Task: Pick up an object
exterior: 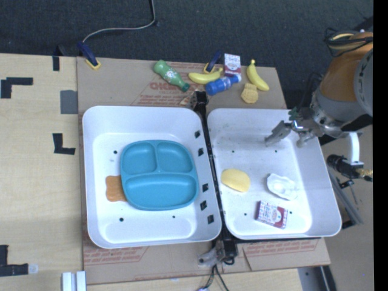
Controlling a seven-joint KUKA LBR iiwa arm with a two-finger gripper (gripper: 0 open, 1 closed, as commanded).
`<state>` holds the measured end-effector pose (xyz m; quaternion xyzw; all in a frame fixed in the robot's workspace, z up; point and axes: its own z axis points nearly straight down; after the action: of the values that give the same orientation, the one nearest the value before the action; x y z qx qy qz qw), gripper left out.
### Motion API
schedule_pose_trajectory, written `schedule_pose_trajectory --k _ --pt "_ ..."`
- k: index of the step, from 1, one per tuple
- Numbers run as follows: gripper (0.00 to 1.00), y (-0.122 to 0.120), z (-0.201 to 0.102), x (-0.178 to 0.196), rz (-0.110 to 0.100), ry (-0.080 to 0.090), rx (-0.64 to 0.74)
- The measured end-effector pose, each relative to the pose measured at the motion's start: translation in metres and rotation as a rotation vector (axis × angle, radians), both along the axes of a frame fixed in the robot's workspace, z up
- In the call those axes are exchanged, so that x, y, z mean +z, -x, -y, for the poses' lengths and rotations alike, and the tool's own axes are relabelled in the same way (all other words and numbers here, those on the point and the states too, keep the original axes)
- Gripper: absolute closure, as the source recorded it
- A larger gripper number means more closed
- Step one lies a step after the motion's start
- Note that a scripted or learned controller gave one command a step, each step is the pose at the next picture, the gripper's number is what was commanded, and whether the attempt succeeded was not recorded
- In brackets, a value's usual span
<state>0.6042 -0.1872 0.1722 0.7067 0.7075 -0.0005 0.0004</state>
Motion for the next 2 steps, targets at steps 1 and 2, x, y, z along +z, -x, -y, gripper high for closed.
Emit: schedule_pose_trajectory --k 1,2 --pt "0.0 0.024 -0.034 -0.038 -0.002 -0.002 0.0" --pt "0.0 0.055 -0.078 -0.051 -0.003 -0.002 0.0"
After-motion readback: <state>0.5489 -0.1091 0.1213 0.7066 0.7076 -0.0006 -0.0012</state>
